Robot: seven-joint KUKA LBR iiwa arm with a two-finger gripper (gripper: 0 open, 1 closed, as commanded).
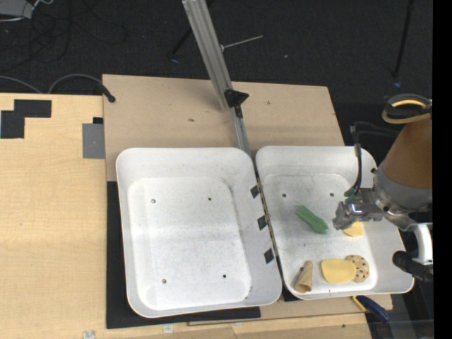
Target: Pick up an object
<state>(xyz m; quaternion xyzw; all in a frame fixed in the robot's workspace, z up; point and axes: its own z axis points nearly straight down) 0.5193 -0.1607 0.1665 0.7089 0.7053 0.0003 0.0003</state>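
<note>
Bench carried two shallow white bins side by side. Left bin [187, 224] showed bare floor. Right bin [296, 171] held all the objects.

Arm [413, 164] reached in from the right, orange band above the wrist, and hung over the right side of the right bin. Gripper [351, 216] sat low over the bin floor, directly above a small yellow piece [354, 229] that peeked out beneath it. Could not tell whether the gripper was released or clenched; nothing was visibly held.

Other objects, by size: a yellow slab [337, 271] near the front rim, touching or just beside a cookie [359, 267] on its right; a green stick [311, 219] lying at a slant just left of the gripper, apart from it; a tan cone [304, 277] at the front, left of the slab.

Judgement: step in hand was the descent or close on the small yellow piece, the likeliest target. To do it well, the gripper should centre on the piece, go down until nearly at the bin floor, then close. The piece looked small and low, so a shallow close would probably slip off. Green stick was near enough to be nudged; approach should stay vertical. Confirm the hold only after lifting clear.
</note>
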